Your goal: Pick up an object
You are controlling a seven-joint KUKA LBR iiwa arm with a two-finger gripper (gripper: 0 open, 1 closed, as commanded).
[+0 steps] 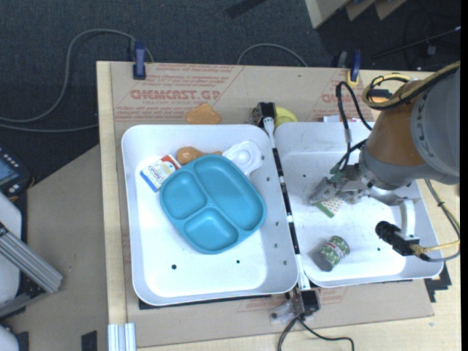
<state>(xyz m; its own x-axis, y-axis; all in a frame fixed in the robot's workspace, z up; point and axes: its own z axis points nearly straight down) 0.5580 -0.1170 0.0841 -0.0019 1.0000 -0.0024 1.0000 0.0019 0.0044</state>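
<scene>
Blue clamps (138,57) grip the board's (175,86) far edge; cables perhaps trail beyond.

The setting is a robotics laboratory work cell, not a domestic space. A flat brown fibreboard bench top (219,79) printed with red lettering is held by blue clamps (138,58) and carries two shallow white plastic bins (212,284) set side by side, with thin grey cables (80,42) trailing over dark carpet (110,6). A grey industrial arm with an orange band (398,134) reaches in from the right, and silver aluminium framing (29,262) stands at the left edge.
</scene>
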